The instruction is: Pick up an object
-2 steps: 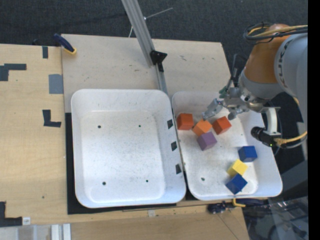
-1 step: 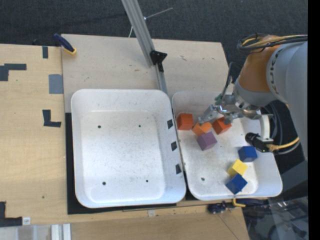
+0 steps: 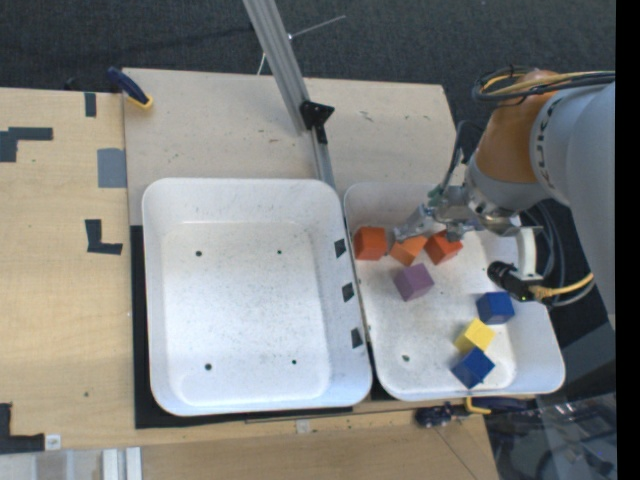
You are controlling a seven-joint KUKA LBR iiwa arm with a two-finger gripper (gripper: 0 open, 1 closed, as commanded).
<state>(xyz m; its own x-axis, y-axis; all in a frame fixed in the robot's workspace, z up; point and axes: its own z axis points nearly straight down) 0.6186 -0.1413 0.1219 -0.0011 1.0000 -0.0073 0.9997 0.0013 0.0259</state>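
My gripper (image 3: 432,230) hangs low over the upper part of the right bin (image 3: 530,373), right above two orange blocks (image 3: 407,252) (image 3: 444,249) that lie side by side. The gripper partly covers both. Another orange cube (image 3: 371,243) sits just left of them, near the bin's left wall. A purple cube (image 3: 413,282) lies just below the pair. Further down the right bin are a blue cube (image 3: 495,307), a yellow cube (image 3: 479,335) and a second blue cube (image 3: 472,367).
The left bin (image 3: 240,193) stands beside the right one, the two rims touching. A slanted metal pole (image 3: 285,63) runs down from the top to the gap between the bins. Black cables (image 3: 520,278) hang at the right bin's right edge.
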